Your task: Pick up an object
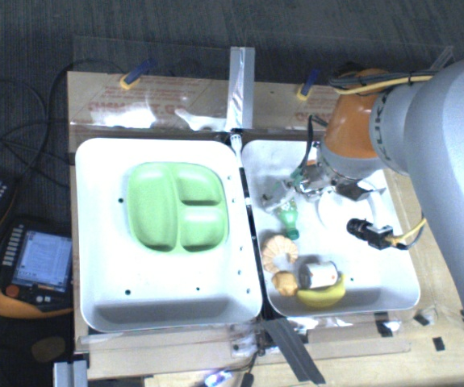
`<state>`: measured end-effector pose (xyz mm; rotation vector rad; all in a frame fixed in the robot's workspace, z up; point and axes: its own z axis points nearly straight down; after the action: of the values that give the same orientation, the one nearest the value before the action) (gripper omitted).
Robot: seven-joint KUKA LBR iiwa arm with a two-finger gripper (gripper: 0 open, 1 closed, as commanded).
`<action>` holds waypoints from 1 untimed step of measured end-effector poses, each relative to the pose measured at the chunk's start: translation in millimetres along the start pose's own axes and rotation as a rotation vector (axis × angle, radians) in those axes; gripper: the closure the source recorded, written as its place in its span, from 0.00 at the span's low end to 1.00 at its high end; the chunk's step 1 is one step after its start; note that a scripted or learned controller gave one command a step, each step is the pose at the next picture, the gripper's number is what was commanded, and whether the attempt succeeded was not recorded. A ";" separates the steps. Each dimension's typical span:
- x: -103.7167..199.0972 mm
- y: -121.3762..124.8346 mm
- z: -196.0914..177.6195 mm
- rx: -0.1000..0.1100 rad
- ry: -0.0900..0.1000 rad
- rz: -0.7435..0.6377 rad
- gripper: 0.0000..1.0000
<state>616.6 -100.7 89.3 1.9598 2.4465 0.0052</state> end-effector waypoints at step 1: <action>0.4 2.3 -10.8 -0.007 0.003 0.000 1.00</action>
<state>618.7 -99.8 100.1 1.9585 2.4445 0.0165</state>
